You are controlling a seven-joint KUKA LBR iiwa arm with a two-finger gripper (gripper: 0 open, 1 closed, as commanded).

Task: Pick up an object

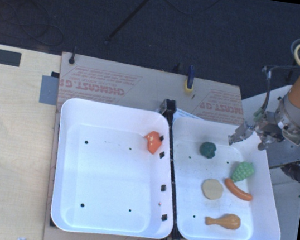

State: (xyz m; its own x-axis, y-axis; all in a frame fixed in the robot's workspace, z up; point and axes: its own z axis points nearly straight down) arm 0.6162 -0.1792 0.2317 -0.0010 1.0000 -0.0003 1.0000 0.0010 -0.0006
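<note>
The arm's two-finger gripper [253, 137] hangs over the far right rim of the right-hand shallow white bin [269, 220]. Its two dark fingers [238, 135] are spread apart with nothing between them, one reaching out over the bin and the other back near the rim.

Nothing is picked yet, so I'd say the step in hand is choosing a thing and coming down on it. Closest to the fingers is the small dark green rounded lump [208, 149], just ahead of them and a little toward the bins' shared wall. Just below the fingers lies the pale green knobbly piece [243, 171], touching or nearly touching the orange sausage-shaped toy [238, 190]. Farther off are the flat beige disc [212, 189] and, farthest of all, the tan drumstick-shaped toy [224, 221]. The small orange-red toy [153, 142] sits well away, in the left-hand white bin [66, 188], up against the dividing wall.

To do this well, I'd go for the dark green lump: it stands alone with bare bin floor all round, so the fingers can straddle it without nudging a neighbour. Centre over it first, then drop straight down with the fingers still wide, and close only once they are low beside it; being rounded, it may squirt out if pinched too high. The knobbly piece is riskier, since a finger could catch the sausage beside it. The disc looks too flat to grip easily.
</note>
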